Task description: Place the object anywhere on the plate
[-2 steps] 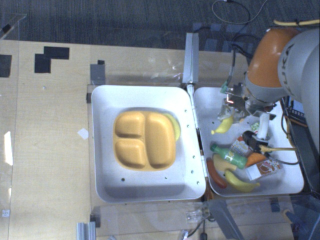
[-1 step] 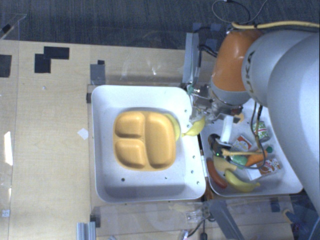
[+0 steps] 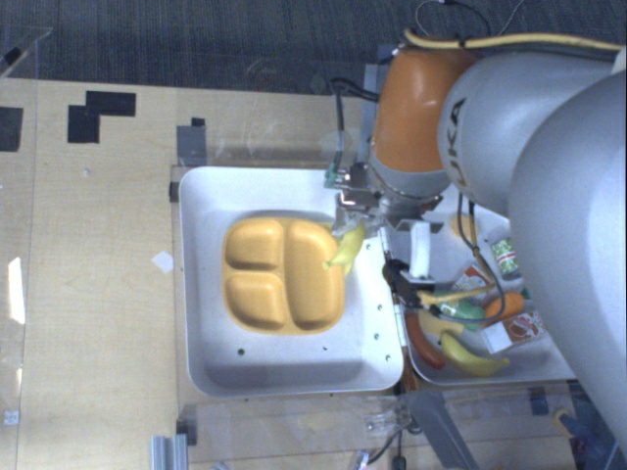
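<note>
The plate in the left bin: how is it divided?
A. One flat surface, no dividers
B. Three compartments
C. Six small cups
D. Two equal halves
B: the yellow plate shows two smaller compartments stacked on its left side and one long compartment on its right, inside the white left bin.
</note>
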Available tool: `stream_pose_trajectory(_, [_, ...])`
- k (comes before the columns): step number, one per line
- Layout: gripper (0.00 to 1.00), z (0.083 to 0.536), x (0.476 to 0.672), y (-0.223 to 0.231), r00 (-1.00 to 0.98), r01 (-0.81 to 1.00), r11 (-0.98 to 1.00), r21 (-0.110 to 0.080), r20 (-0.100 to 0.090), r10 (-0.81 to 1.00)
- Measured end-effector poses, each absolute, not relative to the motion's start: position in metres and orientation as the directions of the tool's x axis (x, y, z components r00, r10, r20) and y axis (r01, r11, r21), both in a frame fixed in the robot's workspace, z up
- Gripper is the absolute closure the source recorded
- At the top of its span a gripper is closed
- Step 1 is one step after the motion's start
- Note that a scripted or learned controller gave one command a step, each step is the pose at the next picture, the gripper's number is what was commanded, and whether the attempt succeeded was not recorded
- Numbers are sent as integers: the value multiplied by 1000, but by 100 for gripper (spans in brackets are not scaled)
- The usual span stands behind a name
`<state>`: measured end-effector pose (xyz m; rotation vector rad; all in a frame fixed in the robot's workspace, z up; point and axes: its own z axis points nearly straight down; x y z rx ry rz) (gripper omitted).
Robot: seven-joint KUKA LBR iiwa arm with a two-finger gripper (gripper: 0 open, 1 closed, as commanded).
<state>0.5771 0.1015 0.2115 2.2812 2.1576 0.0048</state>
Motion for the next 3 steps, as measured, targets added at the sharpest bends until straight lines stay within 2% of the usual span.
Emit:
stream_pose_trajectory(1, [100, 222, 578, 102, 52, 999, -52, 6, 2, 999])
stream_pose_trajectory(2, [100, 231, 609, 154, -22, 1000, 22, 4, 1, 1000])
stream_pose_trajectory(3, [100, 256, 549, 191, -49, 999, 49, 3, 2, 999])
